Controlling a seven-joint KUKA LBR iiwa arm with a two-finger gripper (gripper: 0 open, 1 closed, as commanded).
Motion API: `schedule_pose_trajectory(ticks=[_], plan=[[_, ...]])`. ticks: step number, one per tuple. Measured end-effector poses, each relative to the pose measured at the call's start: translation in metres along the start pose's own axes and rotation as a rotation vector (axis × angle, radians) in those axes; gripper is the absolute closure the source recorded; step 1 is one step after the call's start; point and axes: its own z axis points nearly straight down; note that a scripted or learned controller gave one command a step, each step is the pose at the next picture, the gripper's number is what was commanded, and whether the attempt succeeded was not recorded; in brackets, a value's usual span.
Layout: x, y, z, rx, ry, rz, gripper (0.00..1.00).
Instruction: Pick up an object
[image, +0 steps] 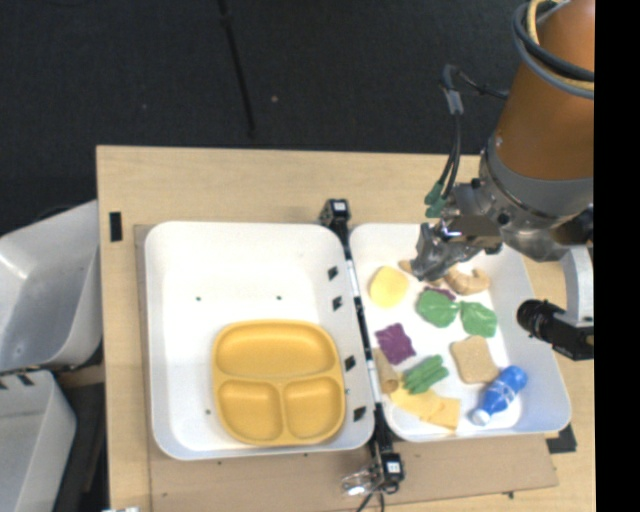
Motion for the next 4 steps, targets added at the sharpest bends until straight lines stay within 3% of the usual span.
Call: schedule_pose_trajectory(ticks=[1,2,3,4], plan=[[0.007,-0.001,0.0,0.002,0.002,0.01,1.0],[-0.031,0.026,0.097,0.011,0.0,0.017,1.0],[0.018,-0.001,0.034,-0.004,0.005,0.006,1.0],[0.046,0.005,0.008,-0.002,0.004,0.009,1.0]])
